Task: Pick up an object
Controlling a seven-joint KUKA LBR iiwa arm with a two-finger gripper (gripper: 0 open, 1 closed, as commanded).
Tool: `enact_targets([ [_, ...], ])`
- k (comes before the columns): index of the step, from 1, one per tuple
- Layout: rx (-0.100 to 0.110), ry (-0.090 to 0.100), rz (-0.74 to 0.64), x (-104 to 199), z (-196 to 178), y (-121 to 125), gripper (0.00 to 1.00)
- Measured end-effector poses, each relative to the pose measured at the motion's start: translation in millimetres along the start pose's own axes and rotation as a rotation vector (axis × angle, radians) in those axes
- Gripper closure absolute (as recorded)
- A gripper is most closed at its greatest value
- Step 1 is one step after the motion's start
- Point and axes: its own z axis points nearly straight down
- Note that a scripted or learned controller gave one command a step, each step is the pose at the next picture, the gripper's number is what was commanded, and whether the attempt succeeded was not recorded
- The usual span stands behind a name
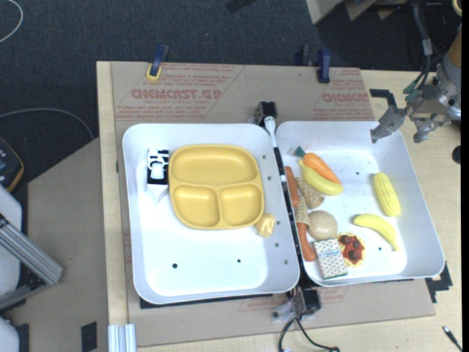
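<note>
Arm is getting cut off at right edge; gripper (402, 123) is hovering over right bin's (421, 218) far rim, fingers spread, pinching nothing; corn (385, 193) is lying below in open space

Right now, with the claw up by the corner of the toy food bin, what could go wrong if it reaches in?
1. The carrot, a banana and other pieces crowd the right bin's left side, so the gripper might nudge neighbours or grab two.
2. The corn cob looks rounded and could slip.
</note>
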Motion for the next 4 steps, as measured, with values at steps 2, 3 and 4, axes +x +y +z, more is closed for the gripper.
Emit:
enact_targets([
  [2, -0.008, -0.001, -0.003, -0.6, 48.1, -7.0, 0.0],
  [3, -0.008, -0.001, -0.003, -0.5, 99.0, -16.9, 0.0],
  [4, -0.01, -0.001, -0.003, -3.9, 142.9, -13.2, 0.0],
])
